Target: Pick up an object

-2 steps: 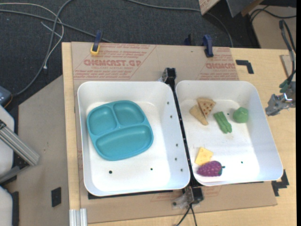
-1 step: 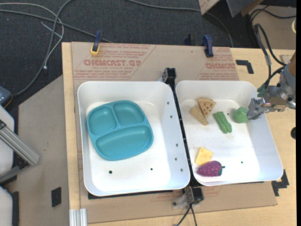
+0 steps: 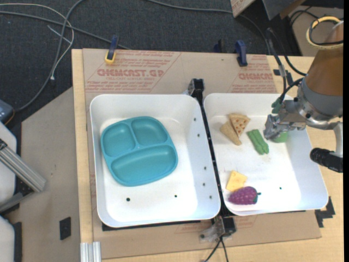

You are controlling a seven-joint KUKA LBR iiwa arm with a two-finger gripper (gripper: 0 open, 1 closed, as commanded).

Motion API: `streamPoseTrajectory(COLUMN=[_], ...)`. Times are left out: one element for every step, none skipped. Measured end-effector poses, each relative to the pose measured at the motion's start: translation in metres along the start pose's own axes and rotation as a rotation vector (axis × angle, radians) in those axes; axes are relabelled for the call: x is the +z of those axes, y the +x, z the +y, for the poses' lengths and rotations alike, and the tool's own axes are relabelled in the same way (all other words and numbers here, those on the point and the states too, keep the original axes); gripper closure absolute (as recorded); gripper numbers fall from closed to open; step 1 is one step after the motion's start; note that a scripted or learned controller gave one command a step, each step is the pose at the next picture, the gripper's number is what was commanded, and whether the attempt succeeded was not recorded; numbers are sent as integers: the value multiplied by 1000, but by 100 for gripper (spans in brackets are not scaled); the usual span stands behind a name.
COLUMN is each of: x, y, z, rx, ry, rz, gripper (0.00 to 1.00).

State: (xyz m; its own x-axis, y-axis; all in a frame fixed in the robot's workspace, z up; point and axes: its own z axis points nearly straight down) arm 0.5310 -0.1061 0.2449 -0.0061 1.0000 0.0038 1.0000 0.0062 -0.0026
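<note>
The right bin [image 3: 305,179] holds several toy foods. A green pod [image 3: 258,142] lies near its middle, with tan bread wedges [image 3: 234,127] to its left. A yellow cheese piece [image 3: 235,180] and purple grapes [image 3: 243,195] sit at the bin's front left. My gripper [image 3: 276,130] hangs low over the bin's upper right part, just right of the green pod. A second green piece [image 3: 282,137] peeks out right under it. The gripper body hides whether that piece is touched.
The left bin [image 3: 109,201] bears a teal divided plate [image 3: 139,150]. A black clamp [image 3: 196,86] sits at the back where the bins meet. The arm's grey body and orange band [image 3: 327,75] fill the right side above the bin.
</note>
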Motion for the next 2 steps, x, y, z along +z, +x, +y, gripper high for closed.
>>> streamPoseTrajectory(x=[-1,13], y=[45,99], z=[6,2], rx=[0,0], ry=[-1,1], rz=[-1,0], gripper=[100,100])
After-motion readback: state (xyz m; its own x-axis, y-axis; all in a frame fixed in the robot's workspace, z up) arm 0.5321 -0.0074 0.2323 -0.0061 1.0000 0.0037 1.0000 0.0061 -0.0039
